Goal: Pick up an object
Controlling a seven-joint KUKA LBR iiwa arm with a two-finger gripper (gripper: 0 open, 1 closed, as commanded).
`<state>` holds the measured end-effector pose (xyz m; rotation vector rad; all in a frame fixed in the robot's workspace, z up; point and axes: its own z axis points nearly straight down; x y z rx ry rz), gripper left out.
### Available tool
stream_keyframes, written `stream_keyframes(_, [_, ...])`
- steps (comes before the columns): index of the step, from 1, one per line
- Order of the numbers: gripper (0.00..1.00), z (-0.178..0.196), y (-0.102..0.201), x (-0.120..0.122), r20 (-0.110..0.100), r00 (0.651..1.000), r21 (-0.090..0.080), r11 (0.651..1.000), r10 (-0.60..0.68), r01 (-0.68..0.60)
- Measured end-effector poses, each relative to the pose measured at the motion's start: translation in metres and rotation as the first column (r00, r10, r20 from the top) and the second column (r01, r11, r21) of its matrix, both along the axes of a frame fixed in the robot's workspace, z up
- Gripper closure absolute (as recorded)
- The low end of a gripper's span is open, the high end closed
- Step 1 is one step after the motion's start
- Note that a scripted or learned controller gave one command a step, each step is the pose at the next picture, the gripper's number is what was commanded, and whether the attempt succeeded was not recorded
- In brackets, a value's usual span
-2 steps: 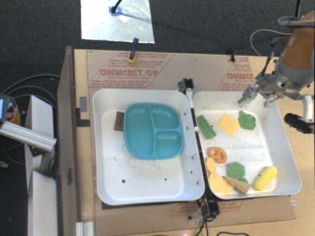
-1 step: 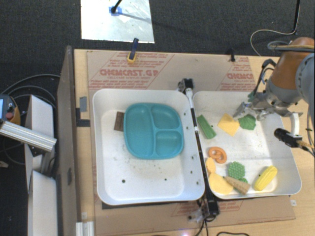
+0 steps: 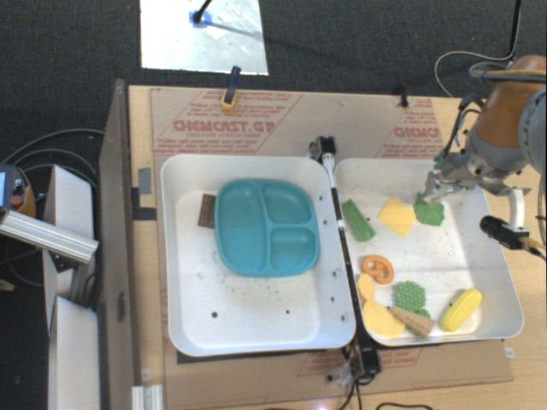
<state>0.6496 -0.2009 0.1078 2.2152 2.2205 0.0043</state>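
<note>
My gripper (image 3: pixel 434 188) hangs over the far part of the right bin (image 3: pixel 491 267), just above and touching or nearly touching a dark green leafy piece (image 3: pixel 431 213). A yellow wedge (image 3: pixel 397 216) lies right beside that piece on its left. Further left, a green stick (image 3: pixel 357 219) lies along the bin's left wall. Nearer the front sit an orange pretzel (image 3: pixel 377 268), a round green textured piece (image 3: pixel 410 295), a yellow corn cob (image 3: pixel 460 309), a pale yellow fruit (image 3: pixel 374 314) and a tan cone (image 3: pixel 411 321).
The left bin (image 3: pixel 184 254) holds a teal divided plate (image 3: pixel 267 227) and a small brown block (image 3: pixel 207 211) at the plate's left edge. A black clip (image 3: pixel 324 149) sits where the two bins meet at the back.
</note>
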Motion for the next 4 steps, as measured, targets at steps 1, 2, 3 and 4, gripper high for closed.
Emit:
stream_keyframes(1, [0.0,0.0,0.0,0.0,0.0,1.0,0.0,1.0,0.0,0.0])
stream_keyframes(2, [0.0,-0.023,-0.006,0.0,-0.003,1.0,0.0,1.0,-0.002,0.002])
stream_keyframes(3, [1.0,-0.012,-0.006,0.001,0.001,1.0,-0.001,1.0,-0.001,0.001])
stream_keyframes(4, [1.0,0.0,-0.006,0.002,0.005,1.0,-0.001,1.0,-0.001,0.001])
